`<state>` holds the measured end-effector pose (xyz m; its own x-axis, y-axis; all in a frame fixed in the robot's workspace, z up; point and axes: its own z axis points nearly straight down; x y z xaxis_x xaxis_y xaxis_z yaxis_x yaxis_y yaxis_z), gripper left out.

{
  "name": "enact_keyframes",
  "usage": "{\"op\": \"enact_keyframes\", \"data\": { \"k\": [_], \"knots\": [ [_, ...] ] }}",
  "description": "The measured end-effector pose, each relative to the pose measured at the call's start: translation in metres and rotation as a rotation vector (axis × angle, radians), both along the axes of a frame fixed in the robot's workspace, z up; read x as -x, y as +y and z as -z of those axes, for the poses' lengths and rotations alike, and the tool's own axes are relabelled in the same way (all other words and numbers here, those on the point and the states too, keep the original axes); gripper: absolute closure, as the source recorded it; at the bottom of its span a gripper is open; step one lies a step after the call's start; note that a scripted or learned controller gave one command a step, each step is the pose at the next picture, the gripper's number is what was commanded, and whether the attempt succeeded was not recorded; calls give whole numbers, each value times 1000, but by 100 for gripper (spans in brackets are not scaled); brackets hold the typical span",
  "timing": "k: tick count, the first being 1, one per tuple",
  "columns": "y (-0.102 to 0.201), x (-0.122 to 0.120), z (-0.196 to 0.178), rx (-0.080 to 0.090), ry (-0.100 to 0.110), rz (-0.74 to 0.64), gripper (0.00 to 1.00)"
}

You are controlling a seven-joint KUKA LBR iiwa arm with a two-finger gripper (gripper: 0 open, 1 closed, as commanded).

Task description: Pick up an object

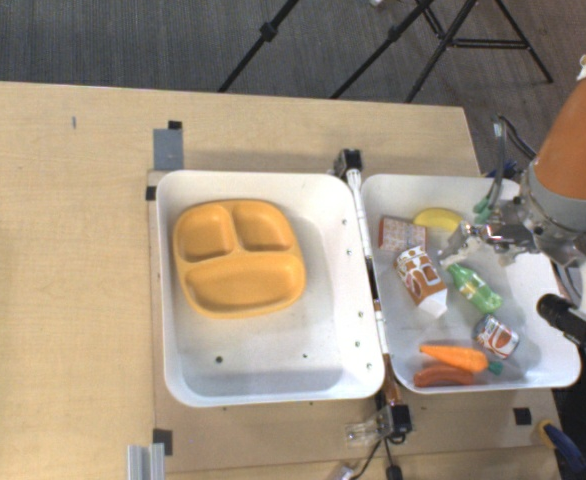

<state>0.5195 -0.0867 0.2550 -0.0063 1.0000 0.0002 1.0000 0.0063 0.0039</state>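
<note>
Gripper (485, 230) above right bin (563, 368), near green bottle (472, 286); finger state indiscernible, nothing visibly held.

Bright, even light; soft shadows, slight blur.

- A robotics lab or test cell: a plain wooden bench (63, 268) bears two white bins (273, 383) fixed by brackets.
- Black tripod legs (443, 18) stand on grey carpet (123, 18).
- Loose cables (378, 448) trail off the bench edge.
</note>
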Motion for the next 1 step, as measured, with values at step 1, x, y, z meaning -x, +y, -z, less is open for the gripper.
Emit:
{"op": "enact_keyframes", "data": {
  "k": [1],
  "knots": [
    [-37,-33,125,4,-22,10,0]
  ]
}}
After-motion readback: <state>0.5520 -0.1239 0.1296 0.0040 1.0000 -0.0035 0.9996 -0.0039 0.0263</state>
